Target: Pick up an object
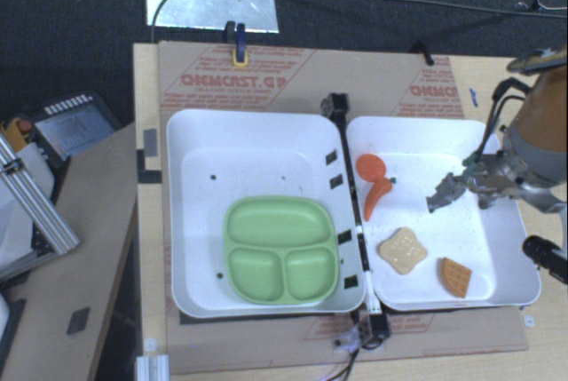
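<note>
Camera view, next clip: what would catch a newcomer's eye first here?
Probably the green divided plate, alone in the left bin. Next, three small items in the right bin: an orange spoon-like piece by the divider, a pale biscuit-shaped piece and an orange waffle-like wedge nearer the front. The gripper hangs above that bin, right of the spoon.

"CHEMCAST GP" printed red on brown sheet (293, 68), twice.
</note>
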Tool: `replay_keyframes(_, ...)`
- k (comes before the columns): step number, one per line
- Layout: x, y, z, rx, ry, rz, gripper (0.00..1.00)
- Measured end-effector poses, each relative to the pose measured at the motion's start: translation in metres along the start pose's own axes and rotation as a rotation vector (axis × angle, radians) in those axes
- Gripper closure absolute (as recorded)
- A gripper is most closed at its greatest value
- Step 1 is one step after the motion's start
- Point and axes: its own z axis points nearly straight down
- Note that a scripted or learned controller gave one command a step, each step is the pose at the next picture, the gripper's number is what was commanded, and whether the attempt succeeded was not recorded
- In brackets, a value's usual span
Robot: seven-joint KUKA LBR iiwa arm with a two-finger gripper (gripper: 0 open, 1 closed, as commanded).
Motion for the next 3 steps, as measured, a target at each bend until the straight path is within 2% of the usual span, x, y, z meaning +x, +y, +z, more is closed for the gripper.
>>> replay_keyframes(1, 0.0, 0.002, -0.005, -0.012, -0.002, -0.003, 0.0)
replay_keyframes(2, 0.007, 0.01, 0.051, -0.007, 0.0, -0.001, 0.0)
replay_keyframes(3, 0.014, 0.003, 0.106, -0.006, 0.0, -0.001, 0.0)
